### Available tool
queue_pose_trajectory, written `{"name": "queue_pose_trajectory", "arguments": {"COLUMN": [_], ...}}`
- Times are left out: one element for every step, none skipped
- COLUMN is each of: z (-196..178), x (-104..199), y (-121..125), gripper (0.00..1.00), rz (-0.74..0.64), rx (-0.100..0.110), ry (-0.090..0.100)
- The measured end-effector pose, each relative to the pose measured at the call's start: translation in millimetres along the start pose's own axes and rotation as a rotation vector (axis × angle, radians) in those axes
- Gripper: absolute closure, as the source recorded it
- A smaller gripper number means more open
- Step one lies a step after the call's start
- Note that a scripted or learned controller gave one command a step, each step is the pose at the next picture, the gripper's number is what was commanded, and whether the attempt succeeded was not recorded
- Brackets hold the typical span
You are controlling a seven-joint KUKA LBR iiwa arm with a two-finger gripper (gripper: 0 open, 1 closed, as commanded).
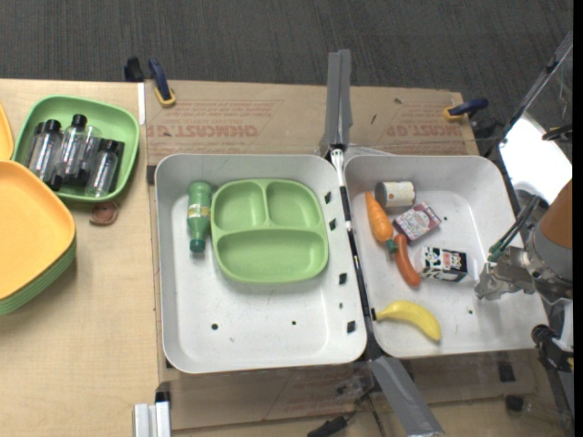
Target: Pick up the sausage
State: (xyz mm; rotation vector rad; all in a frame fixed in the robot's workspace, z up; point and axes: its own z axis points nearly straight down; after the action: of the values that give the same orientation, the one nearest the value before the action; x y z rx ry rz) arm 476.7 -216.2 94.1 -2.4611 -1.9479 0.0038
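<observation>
The sausage [407, 260] is a short red-orange link lying near the middle of the right bin [474, 173]. It sits just below an orange carrot [378, 218] and just left of a small black-and-white carton [444, 263]. My gripper [499, 282] hangs low at the right side of that bin, about a hand's width right of the carton and well apart from the sausage. Nothing shows held in it.
A banana [412, 320], a pink packet [417, 221] and a white cylinder [396, 192] share the right bin. The left bin [246, 335] holds a green divided plate [269, 230] and a green bottle [198, 215]. Yellow plates [32, 239] and a bottle tray [77, 148] stand far left.
</observation>
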Motion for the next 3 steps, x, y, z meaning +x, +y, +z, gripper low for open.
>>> {"name": "queue_pose_trajectory", "arguments": {"z": [-8,3,-5], "x": [0,1,1], "y": [0,0,-1], "gripper": [1.00,1.00,1.00], "rz": [-0.001,-0.026,-0.027], "rx": [0.002,0.000,0.002], "ry": [0.000,0.000,0.000]}}
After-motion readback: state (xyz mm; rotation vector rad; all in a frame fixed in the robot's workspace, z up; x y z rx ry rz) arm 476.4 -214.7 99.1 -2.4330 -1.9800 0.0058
